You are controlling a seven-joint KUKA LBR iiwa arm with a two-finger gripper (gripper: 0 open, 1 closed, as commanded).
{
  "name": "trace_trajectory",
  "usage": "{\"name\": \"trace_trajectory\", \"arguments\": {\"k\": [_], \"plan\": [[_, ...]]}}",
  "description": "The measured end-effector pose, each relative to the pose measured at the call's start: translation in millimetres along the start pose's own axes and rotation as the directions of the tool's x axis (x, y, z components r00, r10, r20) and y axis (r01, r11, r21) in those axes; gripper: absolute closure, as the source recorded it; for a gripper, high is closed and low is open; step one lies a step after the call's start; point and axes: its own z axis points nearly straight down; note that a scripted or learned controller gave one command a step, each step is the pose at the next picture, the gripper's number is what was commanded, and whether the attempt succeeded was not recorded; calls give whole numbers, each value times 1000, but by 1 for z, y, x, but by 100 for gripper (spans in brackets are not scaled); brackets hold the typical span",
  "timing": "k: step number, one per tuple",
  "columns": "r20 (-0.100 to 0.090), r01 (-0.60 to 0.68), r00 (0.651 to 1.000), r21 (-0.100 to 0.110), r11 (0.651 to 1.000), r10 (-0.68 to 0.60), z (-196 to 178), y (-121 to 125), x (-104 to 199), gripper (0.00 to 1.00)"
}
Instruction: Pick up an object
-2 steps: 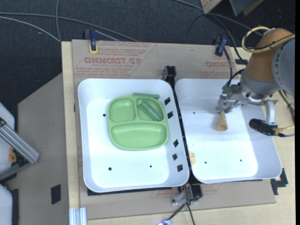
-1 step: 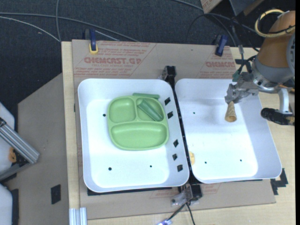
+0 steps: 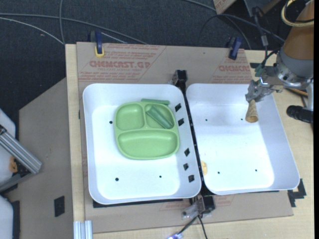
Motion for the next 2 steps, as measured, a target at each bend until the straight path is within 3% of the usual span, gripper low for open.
{"name": "trace_trajectory", "arguments": {"k": [2], "plan": [[-4, 4, 1000, 9, 1000, -4, -3, 0, 101, 100]]}}
